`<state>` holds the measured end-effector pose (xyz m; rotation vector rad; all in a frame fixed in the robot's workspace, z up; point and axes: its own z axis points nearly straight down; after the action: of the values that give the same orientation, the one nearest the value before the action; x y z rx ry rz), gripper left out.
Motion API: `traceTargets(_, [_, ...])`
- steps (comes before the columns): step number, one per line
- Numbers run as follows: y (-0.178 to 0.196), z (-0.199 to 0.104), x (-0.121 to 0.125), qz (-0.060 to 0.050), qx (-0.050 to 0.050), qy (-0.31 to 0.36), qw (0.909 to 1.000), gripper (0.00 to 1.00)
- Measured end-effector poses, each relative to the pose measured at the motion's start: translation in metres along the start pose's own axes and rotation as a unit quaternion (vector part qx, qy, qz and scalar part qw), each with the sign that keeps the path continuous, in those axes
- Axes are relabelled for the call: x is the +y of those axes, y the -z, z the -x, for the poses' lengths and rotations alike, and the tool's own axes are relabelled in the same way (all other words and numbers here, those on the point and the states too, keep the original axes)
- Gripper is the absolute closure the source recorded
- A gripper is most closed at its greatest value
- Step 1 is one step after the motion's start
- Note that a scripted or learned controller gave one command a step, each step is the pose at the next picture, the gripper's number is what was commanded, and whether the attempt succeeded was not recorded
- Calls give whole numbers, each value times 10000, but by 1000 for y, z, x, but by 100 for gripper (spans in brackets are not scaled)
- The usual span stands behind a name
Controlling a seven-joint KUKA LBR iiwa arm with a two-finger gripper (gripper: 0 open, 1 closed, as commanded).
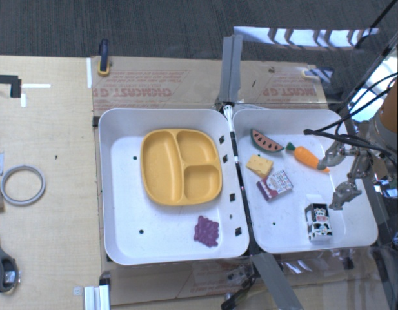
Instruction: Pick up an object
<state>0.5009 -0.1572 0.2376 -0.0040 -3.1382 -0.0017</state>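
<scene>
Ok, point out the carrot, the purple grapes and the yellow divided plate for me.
carrot (pixel 306 157), camera view, middle of its orange body.
purple grapes (pixel 207 230), camera view, centre of the bunch.
yellow divided plate (pixel 149 187), camera view, its left rim.

- The arm (pixel 387 118) enters from the right edge of the camera view, its orange band showing just above the wrist.
- Black cables loop around the wrist and run off toward the upper right.
- The gripper (pixel 339 171) reaches leftward and down from the wrist, low over the right-hand side.
- Its two metal fingers (pixel 330 155) stand spread well apart (one nearer the top of the view, the other nearer the bottom), with nothing between them.
</scene>
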Motion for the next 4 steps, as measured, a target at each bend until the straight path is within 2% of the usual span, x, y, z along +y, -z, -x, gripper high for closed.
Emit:
traceTargets(1, [44,-21,-9,-4,-11,-170,9999,0])
traceTargets(2, [-31,-22,-53,3,3,-95,10000,0])
traceTargets(3, [-50,5,-25,3,3,-625,9980,0])
traceTargets(4, [-119,88,-31,-9,-16,-3465,9380,0])
